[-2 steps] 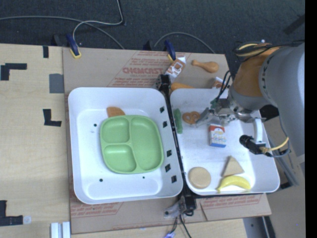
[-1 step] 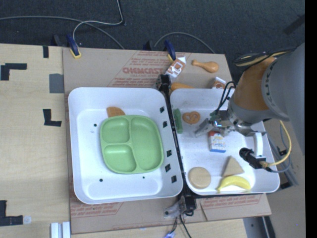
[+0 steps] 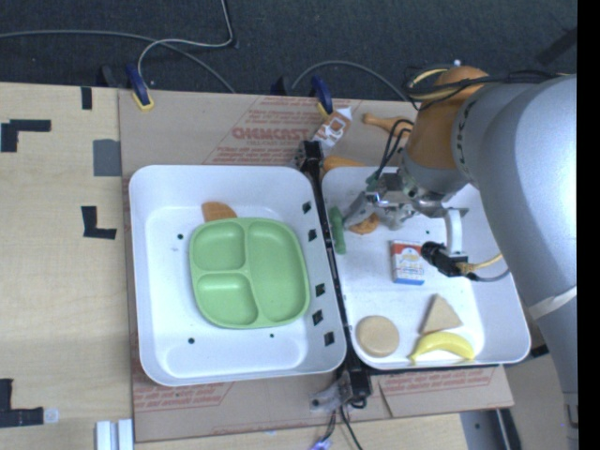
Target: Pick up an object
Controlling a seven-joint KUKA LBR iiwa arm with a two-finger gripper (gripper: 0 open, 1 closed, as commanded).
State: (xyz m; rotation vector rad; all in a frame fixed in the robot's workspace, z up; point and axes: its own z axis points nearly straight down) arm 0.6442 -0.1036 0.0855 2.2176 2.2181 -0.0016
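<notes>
The grey arm with its orange band is reaching in from three o'clock, and its hand point(image 3: 367, 216) is sitting low over the upper-left part of the right-hand shallow white bin point(image 3: 497, 340), close to the divider between the two bins. Whether the fingers are apart or together cannot be told; cabling and metalwork are masking them.

A small orange-brown piece point(image 3: 366, 223) is lying directly at the hand, touching or just under it, and a slim green piece point(image 3: 337, 233) is lying just beside it at about eight o'clock, against the bin wall, its long axis running roughly twelve to six. Neither is visibly held.

The other candidates are lying well apart from the hand toward five o'clock: a small red, white and blue carton point(image 3: 408, 262), a tan wedge-shaped block point(image 3: 440, 314), a round tan disc point(image 3: 378, 335) and a yellow banana point(image 3: 443, 347).

The left-hand shallow white bin point(image 3: 150, 204) is carrying a light green divided plastic plate point(image 3: 249, 272), with an orange scrap point(image 3: 218, 211) at its eleven o'clock.

Judgement: the orange-brown piece is the nearest target, and the move is turning on a short descent rather than travel.
</notes>
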